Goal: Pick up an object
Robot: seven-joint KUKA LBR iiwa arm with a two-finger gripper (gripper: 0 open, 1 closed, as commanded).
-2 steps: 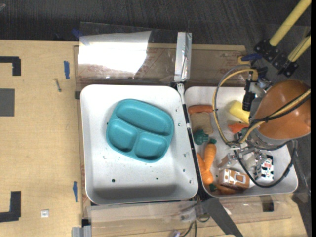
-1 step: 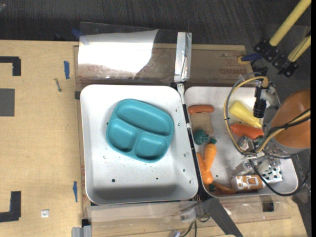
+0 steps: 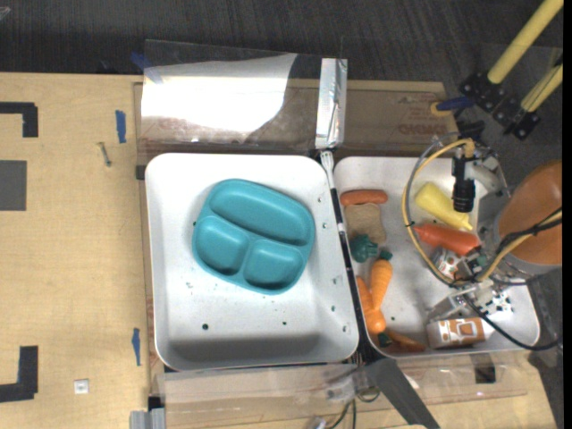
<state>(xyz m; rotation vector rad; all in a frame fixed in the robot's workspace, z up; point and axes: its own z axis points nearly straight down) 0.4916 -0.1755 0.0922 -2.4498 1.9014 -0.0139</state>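
The gripper [image 3: 466, 280] hovers low in the right bin [image 3: 402, 172], apparently above a small carton [image 3: 458, 332]; its opening cannot be told. Best descend straight, centred.

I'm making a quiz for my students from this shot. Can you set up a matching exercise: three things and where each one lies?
Things:
1. teal divided plate
2. carrot
3. small brown carton

Places:
A. right bin, near its front right corner
B. middle of the left bin
C. right bin, along its left side

Pairs: 1-B, 2-C, 3-A
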